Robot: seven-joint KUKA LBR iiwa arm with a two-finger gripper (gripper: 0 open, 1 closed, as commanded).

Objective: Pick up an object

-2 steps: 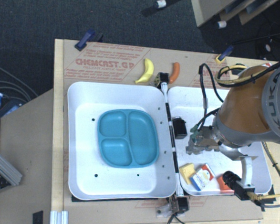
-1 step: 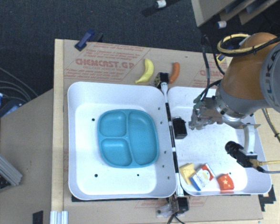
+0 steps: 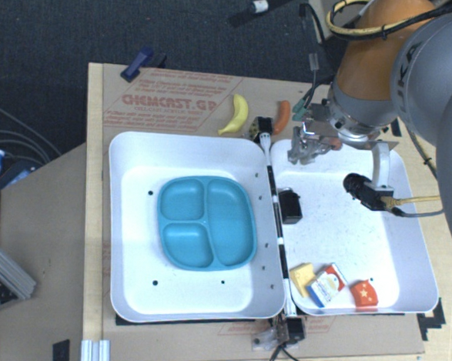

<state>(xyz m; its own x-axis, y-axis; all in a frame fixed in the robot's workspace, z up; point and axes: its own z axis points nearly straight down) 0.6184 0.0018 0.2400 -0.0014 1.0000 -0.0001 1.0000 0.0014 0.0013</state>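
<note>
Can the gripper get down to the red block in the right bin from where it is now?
Probably yes. The gripper hangs over the far end of the right bin, while the red block lies at the near end with bare floor between and nothing on top of it.

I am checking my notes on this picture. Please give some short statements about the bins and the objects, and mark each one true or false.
1. The blue divided plate lies in the left bin. True.
2. The banana lies inside the right bin. False: it lies on the board behind the left bin.
3. The gripper hangs over the far part of the right bin. True.
4. The red object sits at the far edge of the right bin. False: it lies near the front edge, beside the small box.
</note>
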